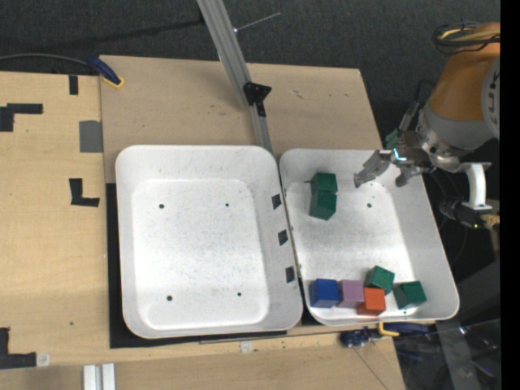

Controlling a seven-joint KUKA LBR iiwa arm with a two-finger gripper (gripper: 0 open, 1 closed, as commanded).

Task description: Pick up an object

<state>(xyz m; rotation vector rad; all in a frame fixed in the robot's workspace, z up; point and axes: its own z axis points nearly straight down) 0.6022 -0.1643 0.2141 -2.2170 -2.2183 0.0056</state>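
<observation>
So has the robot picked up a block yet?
Not yet. The tool hangs open over the right bin with nothing between its fingers. All the blocks lie in that bin, the nearest being the green block. Going down, gripping and lifting are all left to do.

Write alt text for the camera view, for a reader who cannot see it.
A grey robot arm's tool hovers open over the right shallow white bin, which holds green blocks near its far end and a cluster of blue, purple, orange and green blocks at its near edge. The left shallow white bin sits alongside.
</observation>
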